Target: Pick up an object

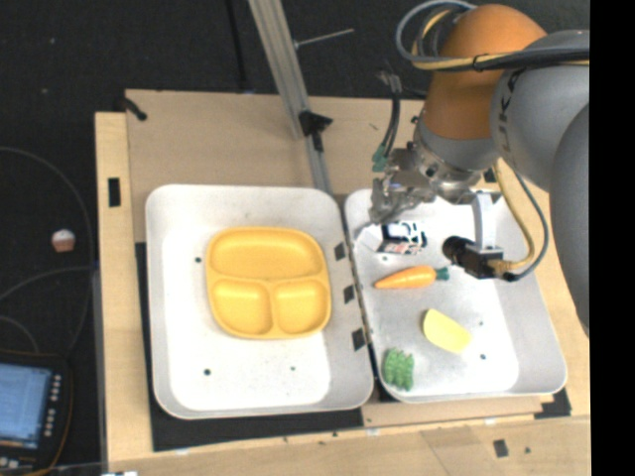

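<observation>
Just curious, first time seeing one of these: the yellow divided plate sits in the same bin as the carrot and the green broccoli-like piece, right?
Not quite. In the camera view the yellow divided plate sits by itself in the left bin. The carrot and the green broccoli-like piece lie in the right bin, below the gripper.

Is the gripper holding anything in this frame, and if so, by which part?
It cannot be told. The gripper hangs over the far end of the right white bin, just above the orange toy carrot, which lies on the bin floor, seemingly ungrasped.
</observation>
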Robot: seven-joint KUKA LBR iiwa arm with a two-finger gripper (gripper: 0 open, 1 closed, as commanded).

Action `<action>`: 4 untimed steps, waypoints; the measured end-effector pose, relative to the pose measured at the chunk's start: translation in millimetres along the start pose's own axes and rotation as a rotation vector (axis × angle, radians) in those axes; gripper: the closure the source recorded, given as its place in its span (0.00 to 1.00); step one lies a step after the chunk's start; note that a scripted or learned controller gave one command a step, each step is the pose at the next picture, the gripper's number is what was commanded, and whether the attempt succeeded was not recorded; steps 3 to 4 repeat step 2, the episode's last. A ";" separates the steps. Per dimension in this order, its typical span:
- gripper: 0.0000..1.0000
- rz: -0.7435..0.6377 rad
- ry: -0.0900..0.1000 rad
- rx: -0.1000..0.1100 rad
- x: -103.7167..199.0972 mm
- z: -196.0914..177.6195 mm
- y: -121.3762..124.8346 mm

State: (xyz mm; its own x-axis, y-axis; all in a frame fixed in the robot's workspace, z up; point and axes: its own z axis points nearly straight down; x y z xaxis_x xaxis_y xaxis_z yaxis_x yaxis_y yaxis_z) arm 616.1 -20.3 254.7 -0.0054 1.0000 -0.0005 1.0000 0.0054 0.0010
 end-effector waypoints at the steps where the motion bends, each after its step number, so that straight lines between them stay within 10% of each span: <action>1: 1.00 0.000 0.000 -0.001 47.6 14.3 15.2; 2: 1.00 -0.002 0.002 -0.002 96.5 3.4 35.1; 4: 1.00 -0.002 0.002 -0.002 96.5 3.4 35.1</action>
